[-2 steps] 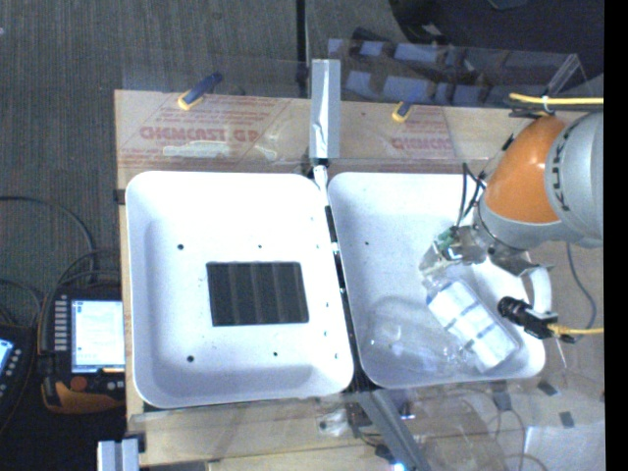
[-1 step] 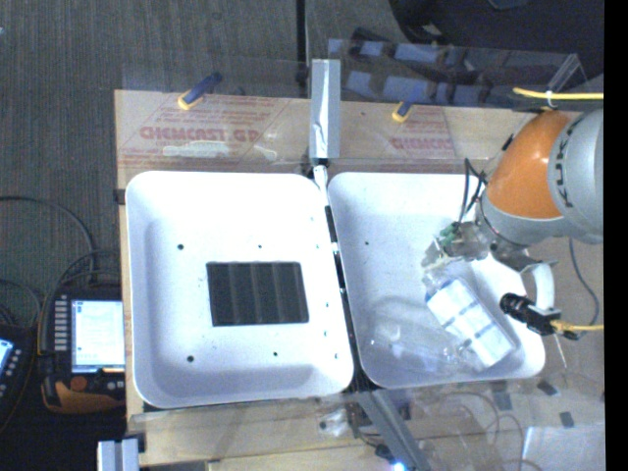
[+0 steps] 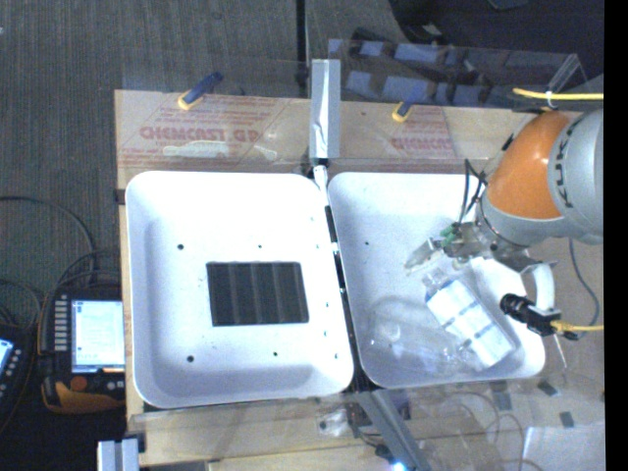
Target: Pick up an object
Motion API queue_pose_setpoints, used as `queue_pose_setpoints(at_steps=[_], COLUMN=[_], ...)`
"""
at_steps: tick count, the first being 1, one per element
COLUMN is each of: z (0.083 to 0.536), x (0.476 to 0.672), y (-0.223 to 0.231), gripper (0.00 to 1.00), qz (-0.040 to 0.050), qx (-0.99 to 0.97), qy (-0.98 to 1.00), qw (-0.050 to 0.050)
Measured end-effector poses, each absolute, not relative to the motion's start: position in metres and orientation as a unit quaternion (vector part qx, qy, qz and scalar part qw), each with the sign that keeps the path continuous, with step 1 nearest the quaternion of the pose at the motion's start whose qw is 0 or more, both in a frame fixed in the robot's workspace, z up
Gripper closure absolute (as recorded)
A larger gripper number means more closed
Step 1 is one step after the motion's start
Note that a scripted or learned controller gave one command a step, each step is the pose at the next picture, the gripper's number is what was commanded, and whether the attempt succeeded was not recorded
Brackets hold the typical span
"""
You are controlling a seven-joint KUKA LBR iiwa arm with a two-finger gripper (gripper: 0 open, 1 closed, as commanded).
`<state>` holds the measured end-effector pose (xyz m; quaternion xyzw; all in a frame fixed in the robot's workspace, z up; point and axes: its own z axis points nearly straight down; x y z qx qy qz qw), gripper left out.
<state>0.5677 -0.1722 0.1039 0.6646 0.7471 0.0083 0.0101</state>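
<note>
The grey arm with its orange band (image 3: 530, 180) reaches in from the right over the right bin (image 3: 383, 214). Its gripper (image 3: 446, 246) hangs low over that bin's middle right, just above a pale, clear-wrapped packet (image 3: 471, 322) lying near the right wall. A see-through plastic piece (image 3: 397, 330) rests left of the packet, close to the front of the bin. In the left bin (image 3: 157, 224) a dark ribbed rectangular panel (image 3: 257, 292) lies flat in the centre.
A metal post (image 3: 324, 116) stands at the back between the two bins. Yellow cable (image 3: 559, 94) and a black connector (image 3: 520, 308) hang off the arm by the right bin's wall. A handheld pendant (image 3: 83, 337) lies left of the bench.
</note>
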Motion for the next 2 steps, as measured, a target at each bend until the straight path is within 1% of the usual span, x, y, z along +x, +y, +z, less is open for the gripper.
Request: queue_pose_setpoints(at_steps=[1,2], z=[0.092,0.143], x=[0.56,0.55], y=[-0.179,-0.22], gripper=[0.0,0.0], qz=[0.0046,0.0001], qx=[0.651,0.643], qy=[0.759,0.766], qw=[0.007,0.001])
